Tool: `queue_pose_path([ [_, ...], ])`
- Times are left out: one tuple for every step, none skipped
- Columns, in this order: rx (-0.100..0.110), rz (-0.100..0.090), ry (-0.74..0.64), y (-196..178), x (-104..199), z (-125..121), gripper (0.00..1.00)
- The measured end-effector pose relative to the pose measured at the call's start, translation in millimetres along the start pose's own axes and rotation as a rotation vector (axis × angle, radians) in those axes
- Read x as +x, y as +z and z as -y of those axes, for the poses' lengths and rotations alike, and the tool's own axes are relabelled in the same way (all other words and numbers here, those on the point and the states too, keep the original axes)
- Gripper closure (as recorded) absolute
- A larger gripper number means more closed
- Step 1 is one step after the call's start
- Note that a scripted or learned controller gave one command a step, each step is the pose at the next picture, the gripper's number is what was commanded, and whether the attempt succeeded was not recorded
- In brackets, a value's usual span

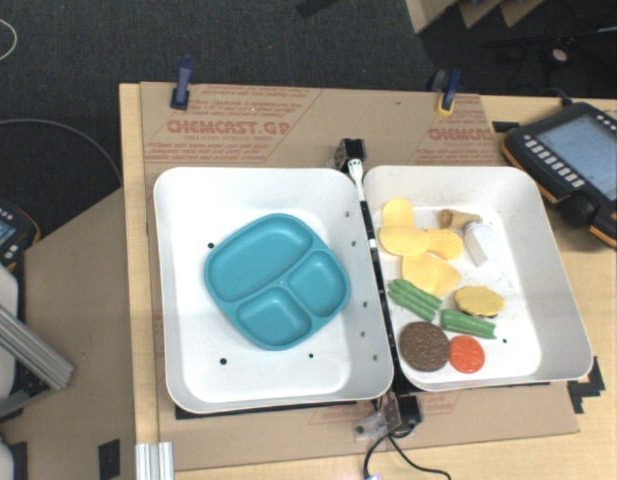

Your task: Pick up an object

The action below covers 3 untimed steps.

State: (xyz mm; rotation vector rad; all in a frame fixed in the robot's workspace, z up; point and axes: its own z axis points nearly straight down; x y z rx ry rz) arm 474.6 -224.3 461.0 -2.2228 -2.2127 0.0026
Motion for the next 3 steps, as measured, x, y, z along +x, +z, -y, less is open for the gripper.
queue_pose_path([
  [-0.01,0.006,-0.005,-12.3,0.0,-5.4,1.0],
  [-0.015,0.009,-0.005,-23.0,-0.2,-6.1,1.0],
  [-0.015,0.008,-0.008,-77.9,1.4,-82.7,1.0],
])
